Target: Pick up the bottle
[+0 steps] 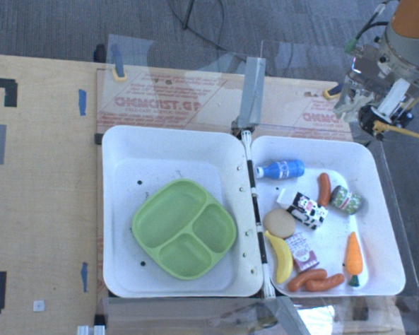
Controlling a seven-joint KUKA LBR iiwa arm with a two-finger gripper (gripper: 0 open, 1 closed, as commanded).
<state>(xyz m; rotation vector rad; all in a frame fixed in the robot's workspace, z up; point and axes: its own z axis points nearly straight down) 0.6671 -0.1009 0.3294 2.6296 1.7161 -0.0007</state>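
While the arm (415, 20) is cut off above, I cannot tell the tool's (355, 101) state; bottle (280, 170) lies unobstructed.

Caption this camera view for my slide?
Gripper above the right bin's far edge; blue bottle lies inside.

Blue bottle (280, 170) lay at the right bin's (387, 202) far left, open floor above and to its right, bin divider (250, 201) close on its left, milk carton (305, 209) and sausage (325, 189) crowding nearby below.
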